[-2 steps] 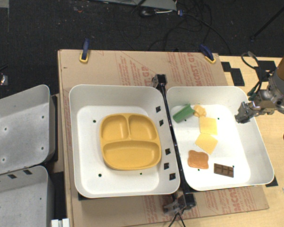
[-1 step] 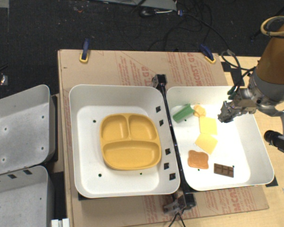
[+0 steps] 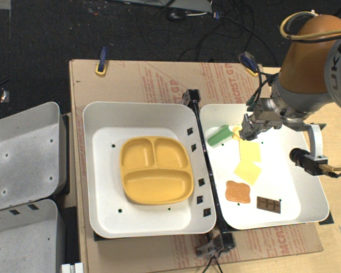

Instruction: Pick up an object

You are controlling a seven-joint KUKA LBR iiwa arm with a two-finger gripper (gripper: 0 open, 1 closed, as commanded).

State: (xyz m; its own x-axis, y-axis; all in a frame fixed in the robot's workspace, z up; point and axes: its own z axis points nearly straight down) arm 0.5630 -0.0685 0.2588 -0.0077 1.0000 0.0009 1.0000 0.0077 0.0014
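Note:
My gripper (image 3: 248,129) hangs low over the back left part of the right bin (image 3: 307,212). Just left of it lies a green block (image 3: 219,135), with a small yellow bit between the two. Directly below the gripper a pale yellow flat piece (image 3: 249,161) stretches toward the front of the bin. Nearer the front lie an orange toast-shaped piece (image 3: 237,191) and a brown chocolate bar (image 3: 268,204). I see nothing lifted off the bin floor.
A yellow divided plate (image 3: 157,170) sits in the middle of the left bin (image 3: 96,152). A black divider (image 3: 202,158) runs between the bins. The arm's black cable fitting (image 3: 307,159) hangs over the right bin's right side. Blue clamps (image 3: 102,61) grip the bench's back edge.

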